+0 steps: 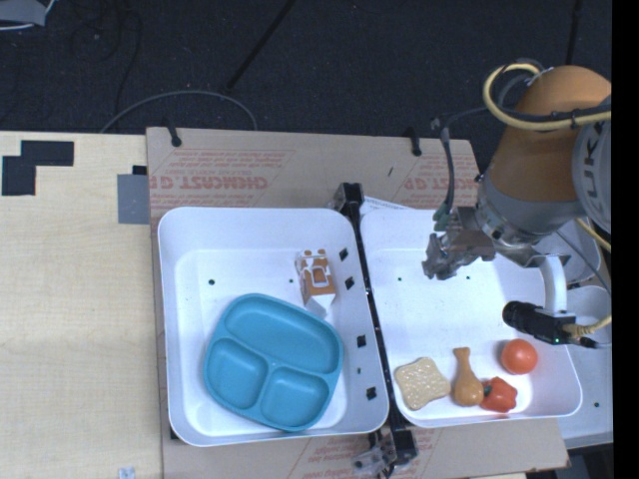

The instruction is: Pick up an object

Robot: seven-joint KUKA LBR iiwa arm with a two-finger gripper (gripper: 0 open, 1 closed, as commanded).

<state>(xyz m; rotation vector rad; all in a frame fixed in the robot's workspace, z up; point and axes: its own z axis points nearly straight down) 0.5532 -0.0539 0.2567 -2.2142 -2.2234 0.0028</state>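
Four items sit along the near edge of the rt bin (pixel 559 407): toast (pixel 420 382), drumstick (pixel 465 377), red piece (pixel 499 395), tomato (pixel 518 356). End effector (pixel 444 259) hangs above the bin's far-left part, fingers' state can't tell. Drumstick lies toward camera, long axis roughly upright in frame.

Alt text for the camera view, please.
The gripper hangs above the right bin, whose near edge holds a toast slice, drumstick, red piece and tomato. The left bin holds a blue divided plate and small orange toy.

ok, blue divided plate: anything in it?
Empty. The blue divided plate in the left bin shows three bare compartments; the small orange toy sits beside it.
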